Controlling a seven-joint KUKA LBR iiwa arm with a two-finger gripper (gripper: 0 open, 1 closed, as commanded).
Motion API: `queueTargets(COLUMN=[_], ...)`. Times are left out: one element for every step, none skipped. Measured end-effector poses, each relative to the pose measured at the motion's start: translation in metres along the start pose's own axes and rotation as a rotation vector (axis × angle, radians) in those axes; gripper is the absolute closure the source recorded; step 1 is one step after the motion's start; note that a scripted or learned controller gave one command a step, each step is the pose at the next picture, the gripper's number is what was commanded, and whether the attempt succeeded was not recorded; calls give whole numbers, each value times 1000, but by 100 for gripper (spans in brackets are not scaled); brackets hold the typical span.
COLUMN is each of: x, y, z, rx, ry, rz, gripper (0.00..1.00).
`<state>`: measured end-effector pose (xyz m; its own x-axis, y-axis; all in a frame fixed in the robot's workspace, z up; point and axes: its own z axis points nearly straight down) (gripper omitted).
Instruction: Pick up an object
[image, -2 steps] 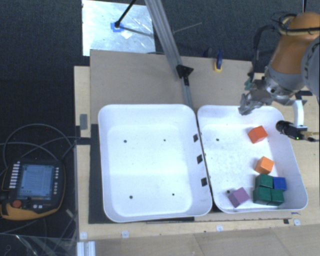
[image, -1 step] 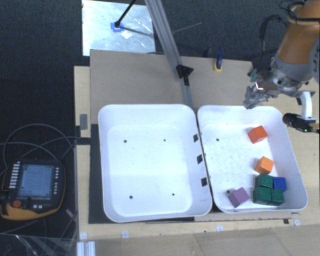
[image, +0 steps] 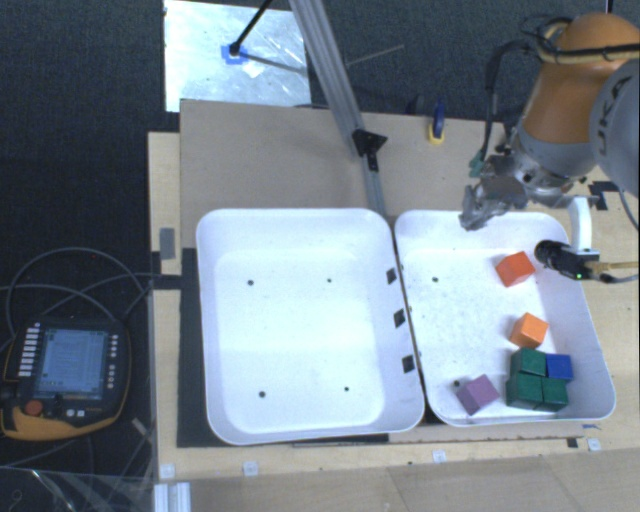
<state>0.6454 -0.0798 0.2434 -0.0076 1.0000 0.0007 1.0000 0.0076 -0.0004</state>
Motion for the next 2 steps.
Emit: queueTargets(x=[57, 108], y=[-13, -25], z=[12, 2], rx=[1, -2], ry=[2, 2], rz=[-2, -3], gripper=[100, 100])
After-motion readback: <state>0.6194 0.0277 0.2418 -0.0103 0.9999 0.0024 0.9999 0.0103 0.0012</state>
